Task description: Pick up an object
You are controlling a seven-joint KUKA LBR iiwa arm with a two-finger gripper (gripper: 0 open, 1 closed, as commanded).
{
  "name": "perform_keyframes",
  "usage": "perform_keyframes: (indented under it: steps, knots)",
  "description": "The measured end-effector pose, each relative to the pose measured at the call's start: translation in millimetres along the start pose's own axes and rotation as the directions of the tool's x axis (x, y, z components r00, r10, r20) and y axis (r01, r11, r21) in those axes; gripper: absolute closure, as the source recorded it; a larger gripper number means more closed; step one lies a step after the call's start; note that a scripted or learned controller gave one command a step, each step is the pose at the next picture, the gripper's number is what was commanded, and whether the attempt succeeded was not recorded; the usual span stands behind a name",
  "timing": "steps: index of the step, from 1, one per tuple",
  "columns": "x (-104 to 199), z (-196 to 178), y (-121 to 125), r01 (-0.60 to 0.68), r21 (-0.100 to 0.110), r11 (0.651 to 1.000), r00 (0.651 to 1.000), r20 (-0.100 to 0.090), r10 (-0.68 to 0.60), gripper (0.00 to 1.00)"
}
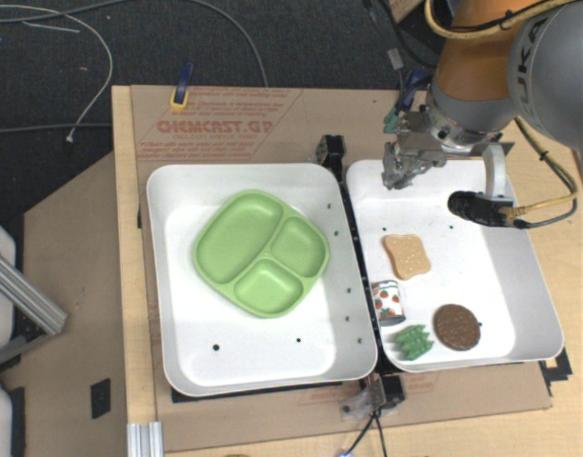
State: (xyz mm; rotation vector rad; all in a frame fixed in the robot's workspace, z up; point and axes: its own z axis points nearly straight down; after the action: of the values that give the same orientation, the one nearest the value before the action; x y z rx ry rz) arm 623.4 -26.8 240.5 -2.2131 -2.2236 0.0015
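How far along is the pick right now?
Nothing looks picked yet. The gripper hangs over the far end of the right bin, with nothing seen between its fingers. The toast, can, cookie and green toy lie in that bin; the green plate lies in the left bin. Descent, grasp and lift remain.
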Motion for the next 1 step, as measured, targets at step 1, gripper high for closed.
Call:
perform_keyframes:
  steps: [1]
  knots:
    - [49.3, -6.1, -6.5, 0.0, -0.002, 1.0, 1.0, 0.0, 0.0, 1.0]
